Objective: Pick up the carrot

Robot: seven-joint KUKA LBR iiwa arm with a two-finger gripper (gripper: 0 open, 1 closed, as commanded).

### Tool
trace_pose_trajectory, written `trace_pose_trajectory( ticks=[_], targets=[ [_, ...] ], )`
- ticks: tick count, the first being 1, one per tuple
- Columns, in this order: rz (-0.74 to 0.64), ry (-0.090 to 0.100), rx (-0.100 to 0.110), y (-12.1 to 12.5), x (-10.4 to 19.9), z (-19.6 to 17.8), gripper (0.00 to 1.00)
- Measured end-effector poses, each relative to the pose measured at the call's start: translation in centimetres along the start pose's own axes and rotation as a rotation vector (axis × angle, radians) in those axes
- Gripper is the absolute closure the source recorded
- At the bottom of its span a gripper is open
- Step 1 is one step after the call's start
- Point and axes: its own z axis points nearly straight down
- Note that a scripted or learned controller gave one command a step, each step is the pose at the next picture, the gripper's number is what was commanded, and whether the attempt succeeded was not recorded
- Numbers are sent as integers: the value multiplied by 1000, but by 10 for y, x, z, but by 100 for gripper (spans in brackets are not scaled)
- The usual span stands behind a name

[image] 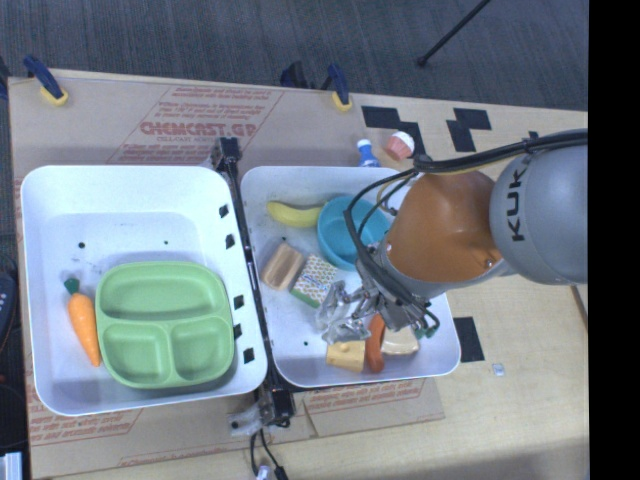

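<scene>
The carrot (83,326) lies in the left bin (60,193), at its left side, just beside a green tray (166,324). In the right bin (290,368) sit a banana (291,213), a tan block (282,265), a blue bowl (338,233), and a yellow wedge (346,356) beside a red piece (375,343). The tool (348,313) hangs low over this bin's clutter, well apart from the carrot; whether it is wide or narrow cannot be told.

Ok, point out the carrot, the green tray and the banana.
carrot (84,327): camera view, middle of its orange body.
green tray (165,282): camera view, ridge above its top compartment.
banana (294,213): camera view, middle of the yellow curve.
</scene>
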Motion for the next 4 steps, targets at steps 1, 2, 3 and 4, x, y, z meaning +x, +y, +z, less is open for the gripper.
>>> trace_pose_trajectory(
  ticks=[1,2,3,4],
  targets=[
    [-309,-8,6,-32,-4,-45,100],
    [-659,-3,4,-58,18,-32,100],
    [-1063,-5,8,-4,19,-103,100],
    [-1369,-4,5,-34,29,-97,100]
  ],
)
